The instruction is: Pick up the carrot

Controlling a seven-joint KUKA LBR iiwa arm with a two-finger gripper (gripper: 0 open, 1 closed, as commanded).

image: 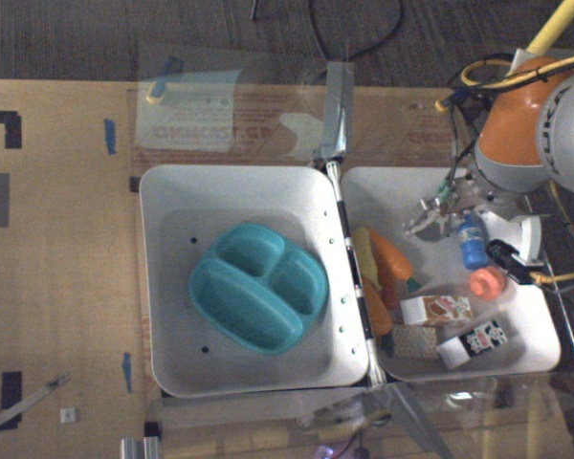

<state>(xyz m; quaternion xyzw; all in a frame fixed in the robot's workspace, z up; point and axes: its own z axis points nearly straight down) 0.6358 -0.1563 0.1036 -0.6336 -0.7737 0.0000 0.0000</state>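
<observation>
Currently the arm (536,122) reaches in from the right, over the far part of the right bin (540,347). The left bin (163,285) holds a teal divided tray (258,287). The carrot (390,256) lies against the right bin's left wall, beside a yellow item (365,256) and far of a juice carton (437,310). The gripper (430,215) hovers right of the carrot, fingers spread, holding nothing. Recommended: move left, align the fingers across the carrot's width, descend between neighbouring items, then close.
</observation>
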